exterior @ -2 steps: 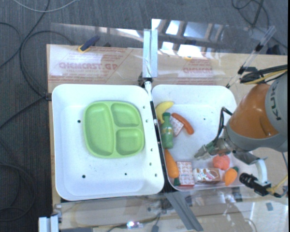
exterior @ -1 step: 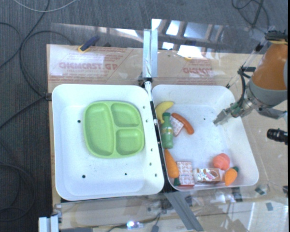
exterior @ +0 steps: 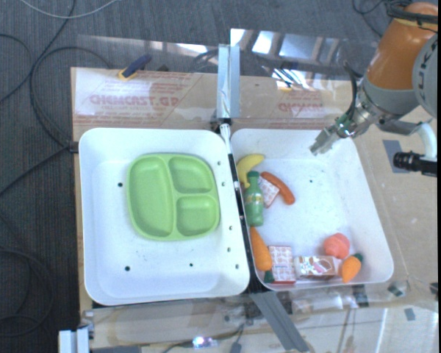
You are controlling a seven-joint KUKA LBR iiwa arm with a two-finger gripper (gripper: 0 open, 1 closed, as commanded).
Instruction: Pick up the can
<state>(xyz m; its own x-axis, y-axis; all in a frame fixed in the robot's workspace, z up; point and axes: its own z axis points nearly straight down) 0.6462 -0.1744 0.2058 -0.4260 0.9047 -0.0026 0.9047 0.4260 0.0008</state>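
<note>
- Grey-armed tool (exterior: pixel 322 143) hovered over right bin's (exterior: pixel 367 197) far edge; finger state indeterminate.
- Approach step: next move must descend on the can (exterior: pixel 315 267), judged.

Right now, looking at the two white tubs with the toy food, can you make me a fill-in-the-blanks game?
1. The green tray lies in the ____ white bin.
2. The yellow banana lies beside the ____ bottle.
3. The right bin holds the toy food, and the gripper hovers over that bin's ____ edge.
4. The green tray has ____ compartments.

Missing words: left; green; far; three
</note>
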